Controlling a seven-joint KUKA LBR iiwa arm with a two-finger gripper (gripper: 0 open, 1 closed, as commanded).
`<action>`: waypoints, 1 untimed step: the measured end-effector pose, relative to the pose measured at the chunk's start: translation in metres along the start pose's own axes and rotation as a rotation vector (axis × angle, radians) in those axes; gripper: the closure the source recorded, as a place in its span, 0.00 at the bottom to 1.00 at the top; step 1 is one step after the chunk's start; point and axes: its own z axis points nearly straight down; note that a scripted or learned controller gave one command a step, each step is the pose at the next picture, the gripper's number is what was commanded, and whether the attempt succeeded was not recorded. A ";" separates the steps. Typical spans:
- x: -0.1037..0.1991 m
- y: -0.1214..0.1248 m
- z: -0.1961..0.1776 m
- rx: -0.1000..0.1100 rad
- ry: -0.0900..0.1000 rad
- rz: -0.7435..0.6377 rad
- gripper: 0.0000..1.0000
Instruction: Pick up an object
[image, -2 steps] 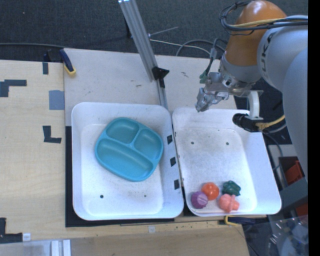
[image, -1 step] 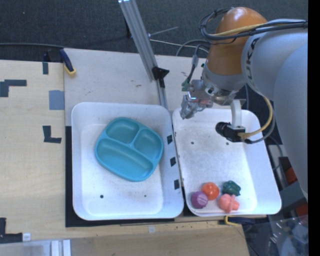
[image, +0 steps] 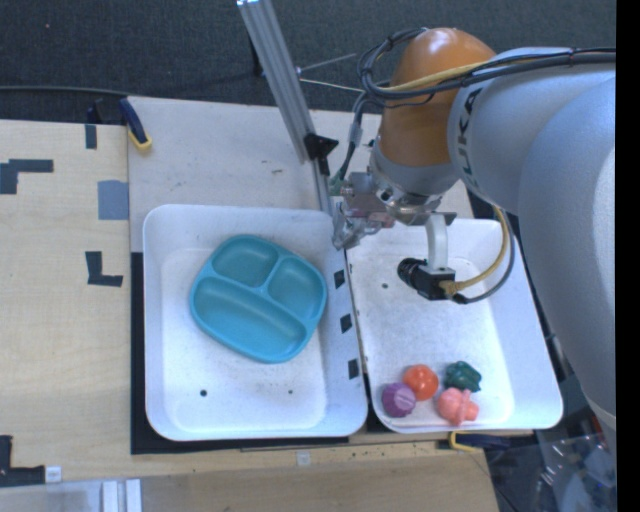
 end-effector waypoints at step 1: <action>0.049 -0.009 -0.008 -0.002 0.001 -0.001 1.00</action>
